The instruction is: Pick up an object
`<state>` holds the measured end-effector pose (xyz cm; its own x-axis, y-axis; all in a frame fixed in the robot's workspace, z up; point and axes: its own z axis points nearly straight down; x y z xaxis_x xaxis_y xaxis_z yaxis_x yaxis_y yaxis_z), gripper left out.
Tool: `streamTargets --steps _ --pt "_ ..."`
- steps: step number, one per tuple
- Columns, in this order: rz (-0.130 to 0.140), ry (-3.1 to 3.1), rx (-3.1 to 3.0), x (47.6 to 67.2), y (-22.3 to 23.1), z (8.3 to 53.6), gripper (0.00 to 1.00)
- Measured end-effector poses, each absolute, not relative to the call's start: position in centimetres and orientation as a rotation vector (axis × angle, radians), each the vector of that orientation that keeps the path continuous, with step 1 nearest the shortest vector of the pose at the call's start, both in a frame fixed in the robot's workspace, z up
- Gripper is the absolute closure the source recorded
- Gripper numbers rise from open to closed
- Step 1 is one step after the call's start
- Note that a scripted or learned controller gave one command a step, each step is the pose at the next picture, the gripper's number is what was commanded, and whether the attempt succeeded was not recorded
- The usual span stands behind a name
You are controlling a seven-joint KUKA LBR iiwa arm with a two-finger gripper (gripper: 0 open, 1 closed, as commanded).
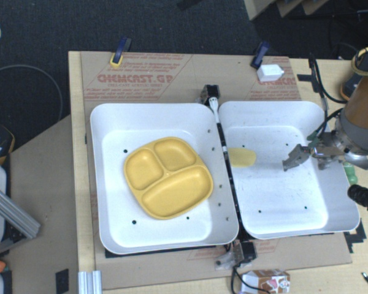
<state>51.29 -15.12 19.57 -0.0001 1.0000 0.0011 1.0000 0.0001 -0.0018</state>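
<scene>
One small pale yellow object (241,158) lies flat in the right bin (282,219), well left of the tool (296,158), against the bin's left wall. One yellow three-compartment tray (167,177) fills the left bin (104,164). Two white bins sit on a cardboard-covered counter (172,72) over dark carpet. The tool's opening cannot be made out.

A yellow divided plate (167,177) lies in the left bin (104,164); the hand (294,159) hovers over the right bin (282,219).
</scene>
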Motion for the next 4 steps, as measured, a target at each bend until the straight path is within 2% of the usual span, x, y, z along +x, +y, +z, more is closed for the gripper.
streamTargets --steps 1,2,3,4 --pt "-0.011 -2.233 -2.217 48.0 -8.8 28.2 0.0" --pt "-0.027 -2.243 -2.219 48.1 -1.5 44.9 0.0" --pt "-0.005 -2.228 -2.222 48.0 -1.9 45.1 1.0" --pt "0.008 -2.228 -2.205 47.8 7.5 39.1 1.0"
